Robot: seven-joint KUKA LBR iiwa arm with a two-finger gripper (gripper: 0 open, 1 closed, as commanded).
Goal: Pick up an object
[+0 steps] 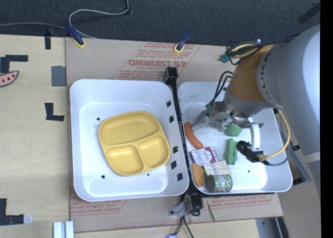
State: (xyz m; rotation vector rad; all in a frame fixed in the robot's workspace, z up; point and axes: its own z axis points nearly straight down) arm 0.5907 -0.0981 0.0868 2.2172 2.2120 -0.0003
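Observation:
My gripper (219,119) hangs low over the back middle of the right bin (270,177), below the arm's orange band. A pale green piece (234,130) lies right beside or under it; whether they touch is hidden. An orange sausage-shaped piece (193,135) lies just left of the gripper by the bin's left wall. A darker green piece (230,150) lies in front of the gripper. Nearer the front are a pink packet (204,155), a small patterned box (219,168), a green can (221,182) and a small orange piece (197,171).
The left bin (86,128) holds a yellow divided plate (134,142). A black divider (176,122) runs between the two bins. A yellow cable (276,154) loops from the wrist over the right bin's right side. Clamps and cables lie behind the bins.

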